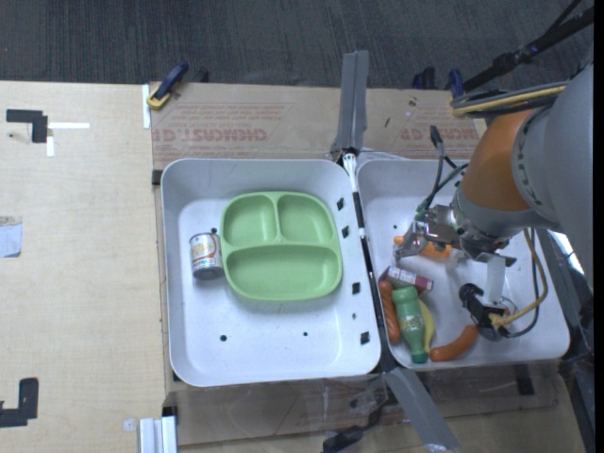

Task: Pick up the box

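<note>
Lying in the right bin (547, 343) at about seven o'clock from the hand (422, 237) and just beside it, box (410, 278) with long axis running ten to four, against the green bottle (410, 321); hand's grip state impossible to tell.

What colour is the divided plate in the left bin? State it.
Light green. The divided plate shows plainly in the camera view, beside a small can.

Red print on cardboard sheet (226, 121), upside down, reads roughly "CHEMCO…"; rest illegible.
</note>
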`<move>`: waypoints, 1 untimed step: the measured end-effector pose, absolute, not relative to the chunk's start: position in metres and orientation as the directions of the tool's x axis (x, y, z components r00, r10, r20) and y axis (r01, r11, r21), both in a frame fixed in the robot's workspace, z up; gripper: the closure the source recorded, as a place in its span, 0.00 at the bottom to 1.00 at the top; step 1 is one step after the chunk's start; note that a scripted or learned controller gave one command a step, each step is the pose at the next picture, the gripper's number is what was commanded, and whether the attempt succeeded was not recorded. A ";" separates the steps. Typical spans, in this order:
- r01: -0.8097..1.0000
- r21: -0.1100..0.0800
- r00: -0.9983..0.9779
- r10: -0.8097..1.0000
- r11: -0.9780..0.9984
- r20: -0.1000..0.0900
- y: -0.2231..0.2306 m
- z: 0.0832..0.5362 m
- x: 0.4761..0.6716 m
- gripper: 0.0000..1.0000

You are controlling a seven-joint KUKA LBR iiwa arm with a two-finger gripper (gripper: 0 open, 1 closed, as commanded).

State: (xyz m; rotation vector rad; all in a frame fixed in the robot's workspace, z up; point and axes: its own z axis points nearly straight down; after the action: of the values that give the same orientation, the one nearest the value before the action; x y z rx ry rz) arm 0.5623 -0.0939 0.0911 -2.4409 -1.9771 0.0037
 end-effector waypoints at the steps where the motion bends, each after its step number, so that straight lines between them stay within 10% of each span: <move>1: 0.977 -0.003 0.214 0.977 -0.214 -0.001 -0.101 0.091 0.509 0.00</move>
State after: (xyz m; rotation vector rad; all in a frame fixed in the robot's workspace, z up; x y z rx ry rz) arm 0.5091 -0.1009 0.0912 -2.4463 -1.9678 0.0037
